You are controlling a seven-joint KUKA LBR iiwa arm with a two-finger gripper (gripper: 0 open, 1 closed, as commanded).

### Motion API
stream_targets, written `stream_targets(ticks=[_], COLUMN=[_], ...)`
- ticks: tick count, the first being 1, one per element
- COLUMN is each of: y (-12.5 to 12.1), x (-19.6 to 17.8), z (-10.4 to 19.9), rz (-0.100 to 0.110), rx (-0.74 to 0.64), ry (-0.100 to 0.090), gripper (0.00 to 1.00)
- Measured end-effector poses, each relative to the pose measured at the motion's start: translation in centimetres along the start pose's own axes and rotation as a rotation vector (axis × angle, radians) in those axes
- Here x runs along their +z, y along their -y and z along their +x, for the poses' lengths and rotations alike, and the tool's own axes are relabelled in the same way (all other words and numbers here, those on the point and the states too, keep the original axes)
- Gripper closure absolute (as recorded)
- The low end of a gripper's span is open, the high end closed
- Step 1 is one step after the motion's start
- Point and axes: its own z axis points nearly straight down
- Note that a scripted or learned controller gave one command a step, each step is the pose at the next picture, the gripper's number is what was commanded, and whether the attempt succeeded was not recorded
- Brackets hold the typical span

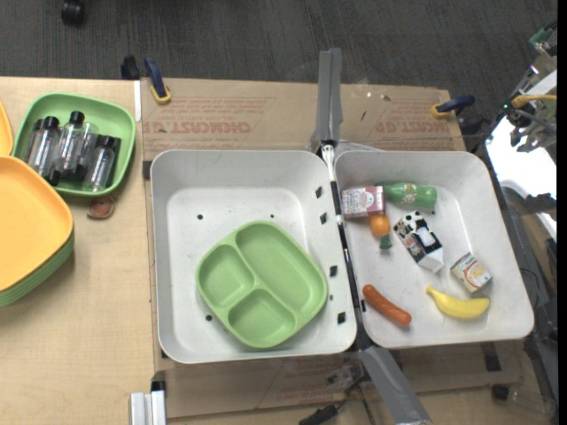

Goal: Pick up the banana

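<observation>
A yellow banana [456,304] lies flat near the front right corner of the right bin [496,202], its curve opening away from the front wall. A small white and orange carton [471,273] sits just behind the banana, and a red sausage [386,305] lies to its left.
Further back in the right bin are a black-and-white carton [418,237], a small orange piece [381,227], a pink box [362,201] and a green bottle [409,195]. The left bin [177,184] holds a green divided plate [261,282]. Off to the left stand a green tray of bottles [75,144] and stacked orange plates [27,228].
</observation>
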Motion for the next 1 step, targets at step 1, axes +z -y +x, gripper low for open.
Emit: stream_targets(ticks=[1], y=[3.35], x=[-0.41], z=[-6.97], rz=[0.001], rx=[0.014], ry=[-0.001], gripper=[1.00])
